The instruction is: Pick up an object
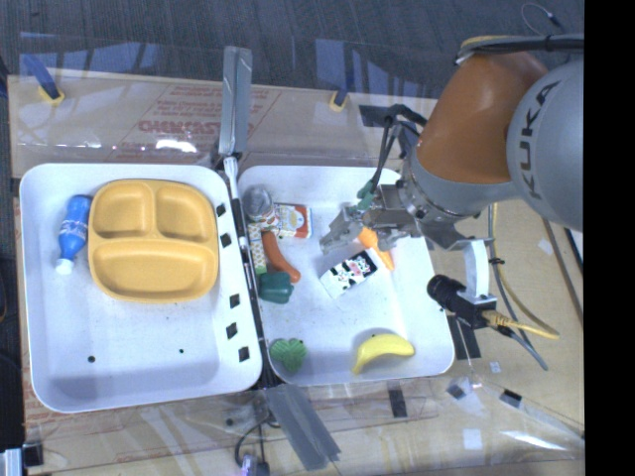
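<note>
Two shallow white bins sit side by side on a table. The left bin (pixel 60 365) holds a yellow divided tray (pixel 154 238) with a blue bottle (pixel 71 230) lying just beside its left edge. The right bin (pixel 327 350) holds a banana (pixel 383 349) near its front edge, a green leafy toy (pixel 289 353), an orange carrot-like piece (pixel 277 256) touching a dark green piece (pixel 276 287), a small printed packet (pixel 289 220), and a black-and-white patterned box (pixel 350 271) near the middle. The grey gripper (pixel 359 228) reaches in from the right, just above that box. Whether its fingers are spread or pressed together cannot be told. A small orange item (pixel 375 243) lies just beside them.
</note>
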Motion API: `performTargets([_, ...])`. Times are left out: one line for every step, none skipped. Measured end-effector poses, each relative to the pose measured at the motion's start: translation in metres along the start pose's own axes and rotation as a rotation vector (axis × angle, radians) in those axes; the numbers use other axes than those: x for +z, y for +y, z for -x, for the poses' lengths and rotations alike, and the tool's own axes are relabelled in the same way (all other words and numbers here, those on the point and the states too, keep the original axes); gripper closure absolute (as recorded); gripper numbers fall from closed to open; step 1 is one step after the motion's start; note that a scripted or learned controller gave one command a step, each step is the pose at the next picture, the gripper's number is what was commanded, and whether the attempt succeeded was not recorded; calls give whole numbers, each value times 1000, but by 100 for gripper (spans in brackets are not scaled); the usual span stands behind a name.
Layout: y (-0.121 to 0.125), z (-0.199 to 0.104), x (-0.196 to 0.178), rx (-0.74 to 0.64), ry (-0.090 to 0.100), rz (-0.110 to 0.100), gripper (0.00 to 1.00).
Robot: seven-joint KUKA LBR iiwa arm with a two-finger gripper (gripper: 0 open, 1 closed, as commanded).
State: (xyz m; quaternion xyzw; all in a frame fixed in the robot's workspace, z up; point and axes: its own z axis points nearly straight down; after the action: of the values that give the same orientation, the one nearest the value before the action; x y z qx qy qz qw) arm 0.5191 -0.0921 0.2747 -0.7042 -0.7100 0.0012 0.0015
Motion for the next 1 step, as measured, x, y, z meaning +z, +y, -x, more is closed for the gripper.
performTargets([21, 65, 28, 99, -1, 1, 0])
